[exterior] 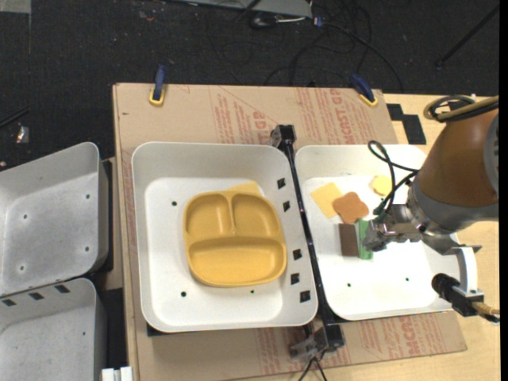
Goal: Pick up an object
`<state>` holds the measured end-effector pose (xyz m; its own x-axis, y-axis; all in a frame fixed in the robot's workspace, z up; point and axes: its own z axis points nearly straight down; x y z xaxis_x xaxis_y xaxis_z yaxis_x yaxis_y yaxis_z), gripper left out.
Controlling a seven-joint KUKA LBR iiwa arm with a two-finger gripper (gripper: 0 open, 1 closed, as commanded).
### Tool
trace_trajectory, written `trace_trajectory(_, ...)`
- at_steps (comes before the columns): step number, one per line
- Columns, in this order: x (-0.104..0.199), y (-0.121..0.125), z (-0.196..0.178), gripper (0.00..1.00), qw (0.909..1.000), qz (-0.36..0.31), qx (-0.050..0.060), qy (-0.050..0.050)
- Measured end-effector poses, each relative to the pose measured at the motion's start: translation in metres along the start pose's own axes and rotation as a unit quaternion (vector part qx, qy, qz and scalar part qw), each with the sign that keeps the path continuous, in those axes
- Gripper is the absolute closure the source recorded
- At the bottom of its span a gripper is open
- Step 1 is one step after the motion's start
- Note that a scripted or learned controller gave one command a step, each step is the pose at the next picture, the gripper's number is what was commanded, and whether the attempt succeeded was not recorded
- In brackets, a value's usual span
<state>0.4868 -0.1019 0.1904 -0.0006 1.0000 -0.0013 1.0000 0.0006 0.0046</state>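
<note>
while hovering low over the right bin (349,300), gripper (379,236) down at the green block (364,240), beside a dark brown block (348,240); grip state impossible to tell, tips hidden under the wrist. just above: orange-brown disc (350,206) overlapping a pale yellow flat piece (324,198), another yellow bit (382,185) near the arm (460,173). over in the left bin (159,308), a yellow divided tray (235,239). probably light, rigid plastic for the green block, somewhat slick; best pinched across its narrow sides, clear of the brown neighbour.
</note>
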Motion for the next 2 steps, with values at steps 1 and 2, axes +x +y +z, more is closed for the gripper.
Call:
trace_trajectory(1, -0.002, 0.003, -0.063, 1.00, 1.0000, -0.001, -0.001, 0.000)
trace_trajectory(2, 0.059, 0.005, -0.052, 1.00, 1.0000, -0.004, 0.002, 0.002)
